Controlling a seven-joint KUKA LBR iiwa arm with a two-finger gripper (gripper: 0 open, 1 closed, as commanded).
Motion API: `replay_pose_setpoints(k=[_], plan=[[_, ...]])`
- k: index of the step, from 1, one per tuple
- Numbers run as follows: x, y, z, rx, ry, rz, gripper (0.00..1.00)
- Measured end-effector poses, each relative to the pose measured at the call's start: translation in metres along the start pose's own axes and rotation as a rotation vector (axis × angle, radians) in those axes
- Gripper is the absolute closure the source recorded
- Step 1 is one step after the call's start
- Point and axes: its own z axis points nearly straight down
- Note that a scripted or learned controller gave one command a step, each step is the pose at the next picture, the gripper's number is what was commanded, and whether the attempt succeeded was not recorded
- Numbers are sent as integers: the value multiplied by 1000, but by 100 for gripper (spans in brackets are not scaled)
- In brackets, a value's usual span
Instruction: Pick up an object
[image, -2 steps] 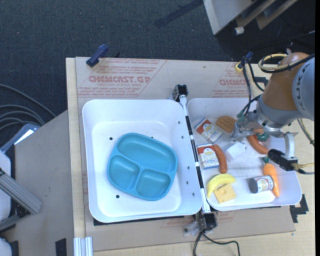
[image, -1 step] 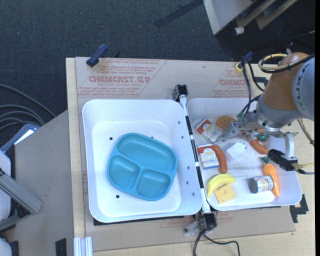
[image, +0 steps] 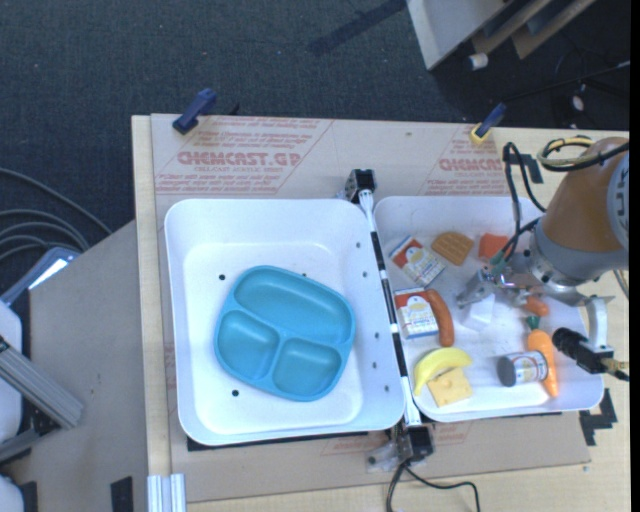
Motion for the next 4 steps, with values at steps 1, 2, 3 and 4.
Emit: replay_pose_setpoints(k=[1,2,3,4], plan=[[0,0,-10,-1,0,1,100],[93,-74,-100,0,1,-2,100],[166,-82,-164,-1,-1,-1,100],[147,-30,-171,-2,-1,0,100]])
